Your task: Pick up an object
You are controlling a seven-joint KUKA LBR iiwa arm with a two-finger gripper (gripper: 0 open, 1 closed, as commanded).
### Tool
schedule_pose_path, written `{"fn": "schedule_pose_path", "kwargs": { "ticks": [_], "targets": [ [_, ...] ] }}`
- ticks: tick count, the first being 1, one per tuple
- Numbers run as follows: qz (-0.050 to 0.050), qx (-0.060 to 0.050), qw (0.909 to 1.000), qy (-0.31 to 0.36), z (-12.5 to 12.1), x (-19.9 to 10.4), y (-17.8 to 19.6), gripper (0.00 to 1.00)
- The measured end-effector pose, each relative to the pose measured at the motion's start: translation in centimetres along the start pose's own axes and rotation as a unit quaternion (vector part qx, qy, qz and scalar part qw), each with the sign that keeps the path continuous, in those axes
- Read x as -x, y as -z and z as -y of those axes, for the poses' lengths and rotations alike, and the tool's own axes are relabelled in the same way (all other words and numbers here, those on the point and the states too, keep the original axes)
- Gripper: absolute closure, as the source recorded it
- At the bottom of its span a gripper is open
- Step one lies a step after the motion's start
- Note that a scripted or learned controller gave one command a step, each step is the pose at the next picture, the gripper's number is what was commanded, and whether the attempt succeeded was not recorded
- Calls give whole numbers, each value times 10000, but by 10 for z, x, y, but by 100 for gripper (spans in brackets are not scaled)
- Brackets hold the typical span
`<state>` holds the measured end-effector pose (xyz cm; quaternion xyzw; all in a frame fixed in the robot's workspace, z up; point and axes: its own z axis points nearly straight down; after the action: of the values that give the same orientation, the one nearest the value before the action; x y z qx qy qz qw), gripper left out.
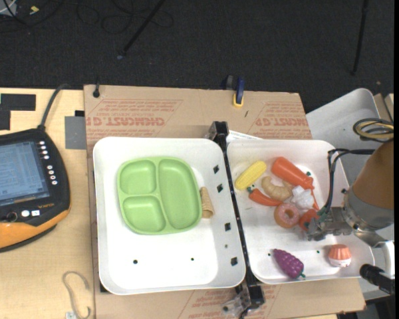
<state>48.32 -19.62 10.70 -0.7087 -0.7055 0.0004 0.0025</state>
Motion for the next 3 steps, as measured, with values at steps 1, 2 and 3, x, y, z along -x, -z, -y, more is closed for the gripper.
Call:
{"fn": "schedule_pose_path", "kwargs": {
  "ticks": [1, 2, 3],
  "targets": [
    [18, 32, 10000, 19, -6, 5, 60, 100],
    [23, 37, 10000, 18, -10, 17, 114, 100],
    [10, 14, 10000, 20, -9, 18, 121, 100]
  ]
}}
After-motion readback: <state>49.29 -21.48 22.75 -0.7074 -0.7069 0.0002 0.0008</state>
